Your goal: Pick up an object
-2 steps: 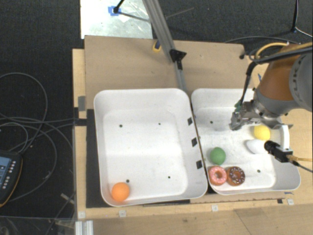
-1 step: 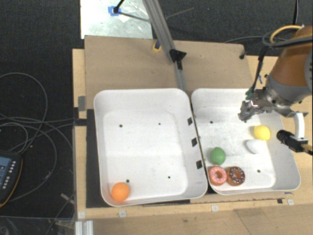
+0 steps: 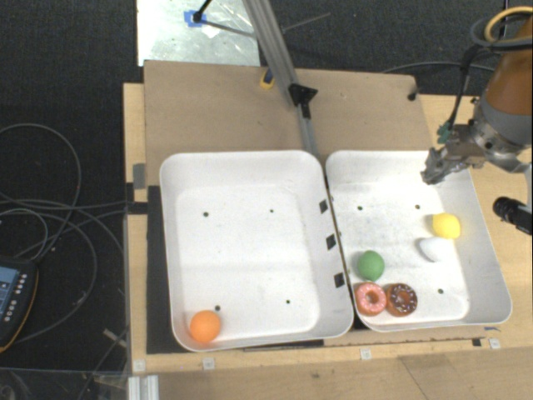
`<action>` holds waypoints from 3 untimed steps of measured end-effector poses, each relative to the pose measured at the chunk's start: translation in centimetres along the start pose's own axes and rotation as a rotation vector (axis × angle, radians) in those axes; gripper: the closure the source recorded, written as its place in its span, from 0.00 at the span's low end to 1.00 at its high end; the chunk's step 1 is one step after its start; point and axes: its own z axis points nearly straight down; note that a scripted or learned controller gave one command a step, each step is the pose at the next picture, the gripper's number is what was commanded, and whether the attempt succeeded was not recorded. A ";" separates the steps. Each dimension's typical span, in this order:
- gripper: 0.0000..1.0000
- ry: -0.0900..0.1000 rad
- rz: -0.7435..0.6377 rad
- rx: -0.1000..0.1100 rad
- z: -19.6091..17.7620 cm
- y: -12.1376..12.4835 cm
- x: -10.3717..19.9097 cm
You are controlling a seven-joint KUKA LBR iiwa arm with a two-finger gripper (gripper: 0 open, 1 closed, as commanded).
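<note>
Arm [image 3: 510, 98] cut off at right edge, upper links out of frame. Claw [image 3: 435, 170] too small and dark to read finger state. White object [image 3: 431, 249] blends into right bin [image 3: 391, 198], shape unclear. Device [image 3: 12, 294] clipped by left edge. Pole [image 3: 275, 40] cut off at top. Table [image 3: 375, 107] front edge clipped at bottom.

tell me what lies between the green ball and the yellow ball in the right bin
In the camera view, a white object lies between the green ball and the yellow ball, close beside the yellow one. Otherwise bare bin floor.
</note>
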 end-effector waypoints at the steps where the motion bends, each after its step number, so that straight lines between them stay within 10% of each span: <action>1: 1.00 0.001 0.000 0.004 -2.7 0.1 0.0; 3: 1.00 0.005 -0.004 0.010 0.7 -3.5 8.5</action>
